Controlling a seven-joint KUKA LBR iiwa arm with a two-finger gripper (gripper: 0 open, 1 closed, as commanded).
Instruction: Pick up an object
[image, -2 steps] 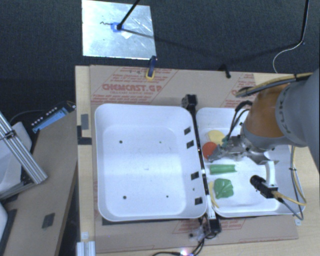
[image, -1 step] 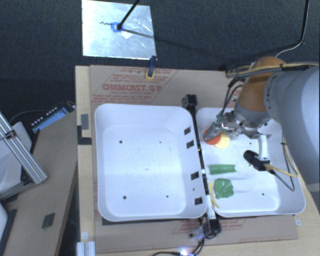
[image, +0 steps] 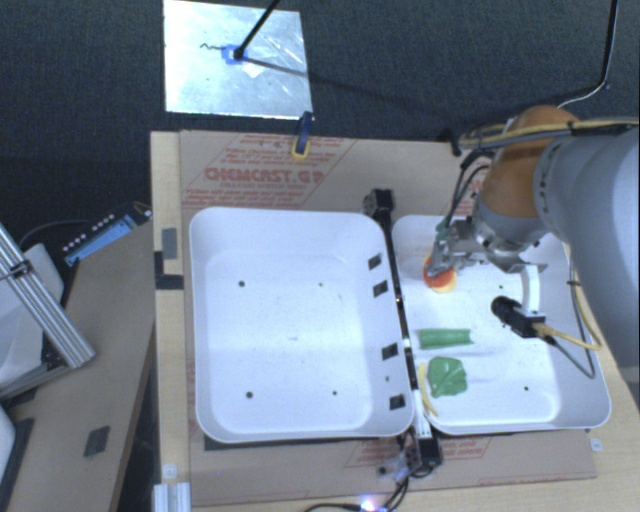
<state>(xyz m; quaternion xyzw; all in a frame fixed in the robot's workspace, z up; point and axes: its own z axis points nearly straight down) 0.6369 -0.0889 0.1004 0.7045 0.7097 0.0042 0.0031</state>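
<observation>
Two-finger gripper (image: 445, 262) low over the right shallow white bin (image: 575, 400), just above a small orange-red rounded object (image: 438, 277) near the bin's upper left. Jaw state impossible to tell. No lift evident; grasp and raise apparently left. Nearby, flat green pieces (image: 446, 357).

Two bins sit side by side, the left bin (image: 290, 320) at nine o'clock of the right bin (image: 575, 395). In the right bin, a ball (image: 440, 277) lies at twelve o'clock of a strip (image: 444, 339), and a leaf (image: 447, 377) at six o'clock of the strip.
</observation>
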